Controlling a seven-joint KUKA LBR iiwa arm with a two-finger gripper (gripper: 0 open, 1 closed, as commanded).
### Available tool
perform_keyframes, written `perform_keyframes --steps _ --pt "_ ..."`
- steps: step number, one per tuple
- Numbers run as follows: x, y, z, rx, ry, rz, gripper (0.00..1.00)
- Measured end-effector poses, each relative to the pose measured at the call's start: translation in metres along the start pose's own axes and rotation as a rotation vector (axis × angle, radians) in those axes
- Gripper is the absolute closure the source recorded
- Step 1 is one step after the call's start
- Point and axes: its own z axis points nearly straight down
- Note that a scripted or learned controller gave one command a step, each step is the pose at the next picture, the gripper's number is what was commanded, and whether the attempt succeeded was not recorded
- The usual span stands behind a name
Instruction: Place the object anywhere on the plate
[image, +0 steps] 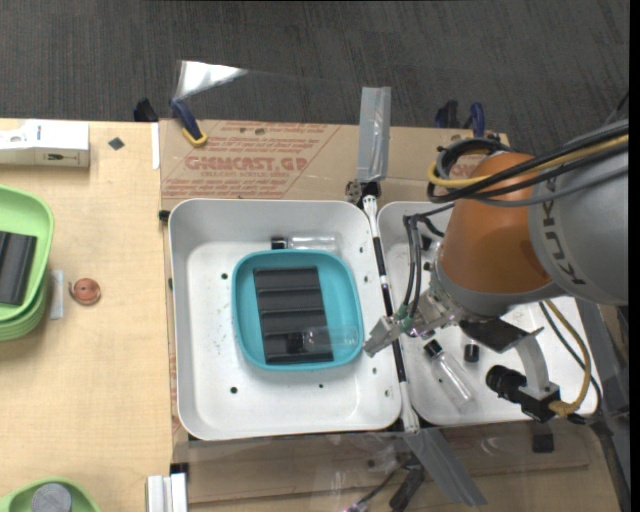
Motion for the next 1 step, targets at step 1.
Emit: perform_keyframes --steps 1 --pt "0.0 0.0 0.0 0.0 0.0 0.0 0.0"
